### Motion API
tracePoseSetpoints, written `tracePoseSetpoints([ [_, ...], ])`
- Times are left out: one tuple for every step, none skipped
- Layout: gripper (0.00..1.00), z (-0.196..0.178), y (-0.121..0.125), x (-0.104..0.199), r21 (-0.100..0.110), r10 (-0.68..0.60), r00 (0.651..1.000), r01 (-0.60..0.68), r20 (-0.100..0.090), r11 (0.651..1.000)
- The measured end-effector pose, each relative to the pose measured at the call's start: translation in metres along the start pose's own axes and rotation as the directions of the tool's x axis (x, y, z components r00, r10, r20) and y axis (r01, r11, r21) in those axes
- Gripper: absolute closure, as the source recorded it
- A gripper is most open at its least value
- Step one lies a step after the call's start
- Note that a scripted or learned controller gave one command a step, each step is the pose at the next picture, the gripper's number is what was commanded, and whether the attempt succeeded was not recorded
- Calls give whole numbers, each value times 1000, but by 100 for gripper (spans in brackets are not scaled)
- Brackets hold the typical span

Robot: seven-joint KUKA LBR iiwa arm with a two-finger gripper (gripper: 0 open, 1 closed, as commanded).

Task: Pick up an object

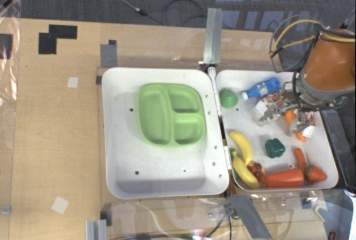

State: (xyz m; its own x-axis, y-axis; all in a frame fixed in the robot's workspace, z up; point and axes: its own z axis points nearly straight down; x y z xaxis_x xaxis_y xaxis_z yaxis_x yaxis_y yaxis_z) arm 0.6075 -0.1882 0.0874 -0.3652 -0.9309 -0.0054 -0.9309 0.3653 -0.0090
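Produce sat crowded along the near wall of the right bin (332, 175): two bananas (242, 156) by the divider, a red-orange pepper (285, 178) next to them, and a smaller red piece (315, 174) in the near right corner. A dark green pepper (274, 147) lay just behind these, apart from its neighbours. Left bin (114, 138) held a green divided tray (169, 113), well apart from my work.

My claw (295, 116) was low in the middle of the right bin, the orange-banded wrist (331, 63) above it blocking much of the view. Small orange and white items (303, 132) lay directly at the fingertips. I could not tell whether the claw was released or clenched, nor whether anything sat between the fingers. Farther back, a blue bottle (264, 88) lay on its side near the far wall, and a green round fruit (228, 98) rested by the divider.

Judgement: I was at the grasp step on the small cluster beneath me. To do it well, I should centre on one piece instead of straddling two, descend until the fingers bracket it, close firmly, then lift straight up. Risk: small pieces could slip out, or a neighbour could wedge in.
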Motion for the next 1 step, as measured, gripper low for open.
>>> tracePoseSetpoints([
  [100, -15, -3, -3, 11, 5, 1000, -5, 5, 1000],
])
